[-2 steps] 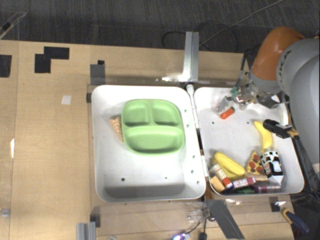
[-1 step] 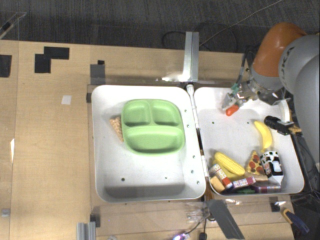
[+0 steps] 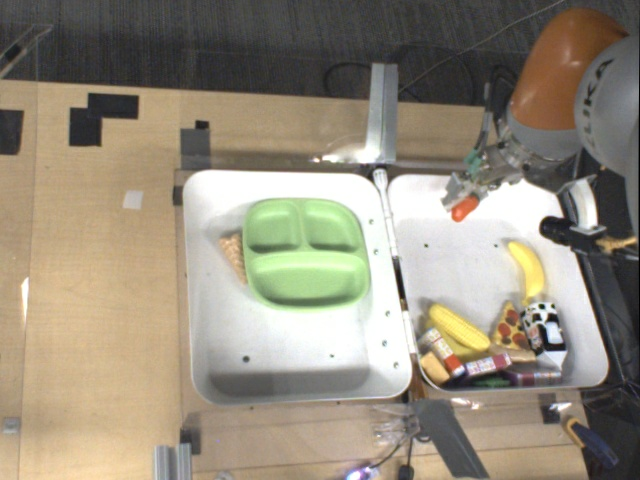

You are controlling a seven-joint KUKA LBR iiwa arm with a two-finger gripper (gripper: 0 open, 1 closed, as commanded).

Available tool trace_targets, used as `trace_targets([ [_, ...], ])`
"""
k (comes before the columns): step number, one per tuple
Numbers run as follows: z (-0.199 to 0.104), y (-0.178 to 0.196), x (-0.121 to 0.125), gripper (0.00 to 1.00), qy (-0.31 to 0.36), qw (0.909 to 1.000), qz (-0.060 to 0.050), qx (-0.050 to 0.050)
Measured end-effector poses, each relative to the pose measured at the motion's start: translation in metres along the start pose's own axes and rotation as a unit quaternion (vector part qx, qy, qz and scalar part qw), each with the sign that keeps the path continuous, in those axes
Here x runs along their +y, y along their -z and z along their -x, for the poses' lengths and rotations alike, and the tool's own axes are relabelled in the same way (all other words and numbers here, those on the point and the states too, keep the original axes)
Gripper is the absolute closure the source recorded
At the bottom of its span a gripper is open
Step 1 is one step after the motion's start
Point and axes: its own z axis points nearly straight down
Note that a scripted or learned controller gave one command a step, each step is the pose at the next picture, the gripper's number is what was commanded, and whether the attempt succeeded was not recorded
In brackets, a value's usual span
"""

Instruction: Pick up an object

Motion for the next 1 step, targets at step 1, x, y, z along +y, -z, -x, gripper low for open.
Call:
trace_targets([
  [1,-0.0442,0.1146,0.034,1.0,0.075,0.9972,0.0,0.0],
])
